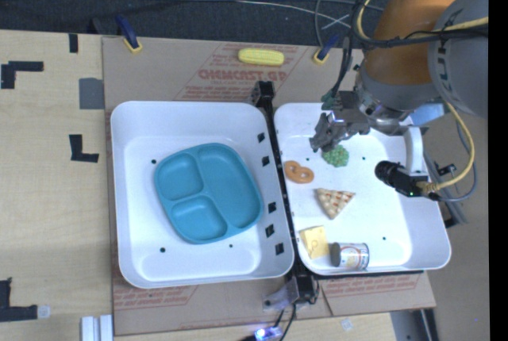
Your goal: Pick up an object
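The gripper [327,135] hangs over the right bin [421,248], just above and left of the broccoli [339,156], a rounded green lump with no clear long axis; whether it is spread or pressed together cannot be told. Nearby, a pizza slice [334,201] points down-right and a can [350,255] lies with its long axis left to right, its label unreadable. Red print on the cardboard [198,70] is too blurred to read.

Small green broccoli piece [339,156] lying in the right bin's upper half, just below the jaws. Nearby: orange pretzel [299,172], pizza slice [334,201], yellow cheese [314,241], toppled can [351,255].
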{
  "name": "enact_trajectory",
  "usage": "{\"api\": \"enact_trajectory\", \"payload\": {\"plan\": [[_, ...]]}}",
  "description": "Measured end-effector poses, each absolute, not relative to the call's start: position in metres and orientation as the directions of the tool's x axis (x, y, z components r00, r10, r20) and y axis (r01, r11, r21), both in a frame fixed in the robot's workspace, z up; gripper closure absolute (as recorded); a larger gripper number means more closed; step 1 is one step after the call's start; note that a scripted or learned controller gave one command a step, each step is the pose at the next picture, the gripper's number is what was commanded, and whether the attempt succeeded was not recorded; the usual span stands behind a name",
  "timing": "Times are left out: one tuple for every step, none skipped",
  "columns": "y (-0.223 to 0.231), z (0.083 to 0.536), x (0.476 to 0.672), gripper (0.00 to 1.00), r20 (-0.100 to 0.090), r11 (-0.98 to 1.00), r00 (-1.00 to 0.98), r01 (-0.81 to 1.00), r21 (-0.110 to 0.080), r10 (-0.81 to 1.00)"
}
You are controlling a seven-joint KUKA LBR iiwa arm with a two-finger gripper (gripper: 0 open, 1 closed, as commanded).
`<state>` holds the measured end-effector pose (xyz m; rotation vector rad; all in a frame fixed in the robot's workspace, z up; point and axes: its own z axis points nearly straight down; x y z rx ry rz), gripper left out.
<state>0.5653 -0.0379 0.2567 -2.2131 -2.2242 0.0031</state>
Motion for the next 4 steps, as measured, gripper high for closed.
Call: {"api": "enact_trajectory", "payload": {"plan": [[0.006, 0.255, 0.543, 1.00, 0.001, 0.005, -0.005, 1.000, -0.003, 1.000], [0.057, 0.240, 0.535, 1.00, 0.001, 0.006, -0.006, 1.000, -0.003, 1.000], [0.099, 0.222, 0.501, 1.00, 0.000, 0.004, -0.004, 1.000, -0.006, 1.000], [0.097, 0.223, 0.502, 0.00, 0.000, 0.002, -0.002, 1.000, -0.003, 1.000]]}}
